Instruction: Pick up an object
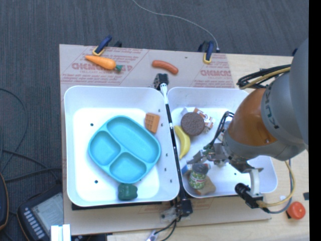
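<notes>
My gripper (203, 157) hangs low in the right bin (268, 182) above a jar (198, 177) near its front-left corner; I cannot tell its state.

Arm (266, 124) over right bin (225, 95)

A light blue plate (124, 148) is sitting in a white bin (70, 134), beside a yellow banana (183, 141), brown cookie (192, 124), orange carrot (100, 62) and dark green pepper (127, 192).

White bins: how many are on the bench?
2: the left bin holds a blue plate; the right bin lies under the gripper.
</notes>
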Robot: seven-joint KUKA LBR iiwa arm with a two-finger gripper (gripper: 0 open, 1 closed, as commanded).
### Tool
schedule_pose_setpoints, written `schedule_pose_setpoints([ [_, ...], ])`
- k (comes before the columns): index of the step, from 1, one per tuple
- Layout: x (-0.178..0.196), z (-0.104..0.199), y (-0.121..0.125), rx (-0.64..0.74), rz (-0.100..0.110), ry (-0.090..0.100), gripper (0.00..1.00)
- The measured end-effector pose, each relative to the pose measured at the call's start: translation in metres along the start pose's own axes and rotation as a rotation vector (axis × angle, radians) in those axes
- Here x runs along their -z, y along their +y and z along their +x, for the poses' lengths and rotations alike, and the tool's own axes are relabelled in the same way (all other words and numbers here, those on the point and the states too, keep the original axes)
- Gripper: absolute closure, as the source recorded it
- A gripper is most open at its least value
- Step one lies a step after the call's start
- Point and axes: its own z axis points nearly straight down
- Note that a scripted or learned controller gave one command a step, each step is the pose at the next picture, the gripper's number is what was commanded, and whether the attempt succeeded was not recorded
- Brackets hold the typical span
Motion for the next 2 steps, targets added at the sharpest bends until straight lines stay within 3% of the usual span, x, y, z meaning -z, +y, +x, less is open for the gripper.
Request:
schedule_pose_setpoints([
  [1, 0.0106, -0.0005, 0.0012, -0.002, -0.003, 0.000, 1.00],
  [2, 0.0104, -0.0004, 0.0011, -0.001, -0.003, 0.000, 0.00],
])
